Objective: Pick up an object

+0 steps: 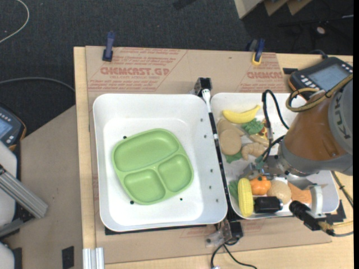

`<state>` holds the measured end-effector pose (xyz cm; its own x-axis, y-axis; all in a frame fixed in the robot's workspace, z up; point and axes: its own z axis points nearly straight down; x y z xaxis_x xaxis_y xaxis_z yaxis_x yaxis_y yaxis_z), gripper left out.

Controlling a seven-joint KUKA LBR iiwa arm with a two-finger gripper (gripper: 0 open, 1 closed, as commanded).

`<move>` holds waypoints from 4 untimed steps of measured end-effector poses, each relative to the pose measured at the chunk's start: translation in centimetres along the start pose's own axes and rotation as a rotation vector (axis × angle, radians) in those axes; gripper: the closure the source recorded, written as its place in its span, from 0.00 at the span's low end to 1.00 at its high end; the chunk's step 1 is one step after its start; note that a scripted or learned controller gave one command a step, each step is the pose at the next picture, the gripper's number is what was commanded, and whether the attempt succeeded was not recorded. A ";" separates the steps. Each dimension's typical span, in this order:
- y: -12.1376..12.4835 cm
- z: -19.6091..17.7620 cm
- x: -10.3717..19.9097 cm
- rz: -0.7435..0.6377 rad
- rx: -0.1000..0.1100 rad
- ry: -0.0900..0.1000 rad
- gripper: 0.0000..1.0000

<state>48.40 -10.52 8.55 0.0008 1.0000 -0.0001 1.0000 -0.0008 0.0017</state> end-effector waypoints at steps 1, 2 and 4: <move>0.2 -1.1 -0.1 0.001 -0.003 -0.002 1.00; 0.3 -10.4 7.6 -0.010 -0.007 0.002 1.00; -0.6 -10.9 18.3 -0.007 0.008 0.002 1.00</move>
<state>47.80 7.79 19.46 -0.0058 1.0000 0.0021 1.0000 0.0058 -0.0063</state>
